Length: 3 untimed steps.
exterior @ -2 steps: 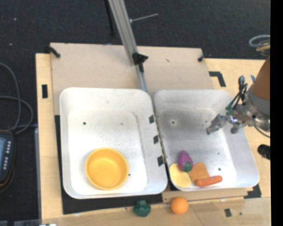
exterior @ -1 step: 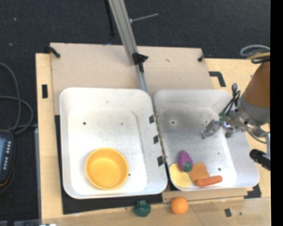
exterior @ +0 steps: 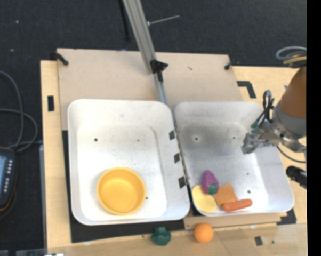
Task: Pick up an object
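Observation:
In the right bin [exterior: 230,116], several small items lie bunched at the near edge: a purple grape-like piece [exterior: 209,181], a pale yellow disc [exterior: 203,200], an orange-brown block [exterior: 225,193] and a red-orange carrot-like stick [exterior: 237,205]. A yellow bowl [exterior: 121,190] sits in the left bin [exterior: 118,116] near its front. My gripper [exterior: 249,143] hangs over the right side of the right bin, well above and to the right of the bunched items. Nothing shows between its fingers.
An orange ball [exterior: 203,232] and a small green object [exterior: 161,237] rest on the bench in front of the bins. A metal rail [exterior: 142,31] slants down from the top to the gap between the bins. A pendant screen [exterior: 0,177] lies at far left.

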Each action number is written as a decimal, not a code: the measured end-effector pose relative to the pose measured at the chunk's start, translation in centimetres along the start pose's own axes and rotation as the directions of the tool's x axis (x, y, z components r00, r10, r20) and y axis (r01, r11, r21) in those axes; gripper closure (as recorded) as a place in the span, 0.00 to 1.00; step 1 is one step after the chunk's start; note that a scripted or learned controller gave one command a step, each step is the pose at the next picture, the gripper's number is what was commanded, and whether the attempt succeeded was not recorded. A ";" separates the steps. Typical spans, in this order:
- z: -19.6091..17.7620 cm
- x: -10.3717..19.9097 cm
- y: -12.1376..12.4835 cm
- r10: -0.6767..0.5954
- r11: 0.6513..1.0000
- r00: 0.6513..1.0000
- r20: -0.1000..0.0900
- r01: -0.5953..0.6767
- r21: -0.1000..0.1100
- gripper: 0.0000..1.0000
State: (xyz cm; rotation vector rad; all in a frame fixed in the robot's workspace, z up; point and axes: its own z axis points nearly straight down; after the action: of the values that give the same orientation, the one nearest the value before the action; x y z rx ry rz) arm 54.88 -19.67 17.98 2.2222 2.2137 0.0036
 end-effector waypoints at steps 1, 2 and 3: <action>-4.5 -0.5 -0.1 -0.002 1.000 1.000 0.001 0.002 -0.002 1.00; -6.6 -0.6 0.0 -0.007 1.000 1.000 -0.001 0.007 0.000 1.00; -7.0 3.9 0.8 -0.011 1.000 1.000 -0.003 0.011 0.002 1.00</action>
State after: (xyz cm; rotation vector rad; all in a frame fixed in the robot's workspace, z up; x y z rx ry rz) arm 55.65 -15.80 24.93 2.2125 2.2286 0.0042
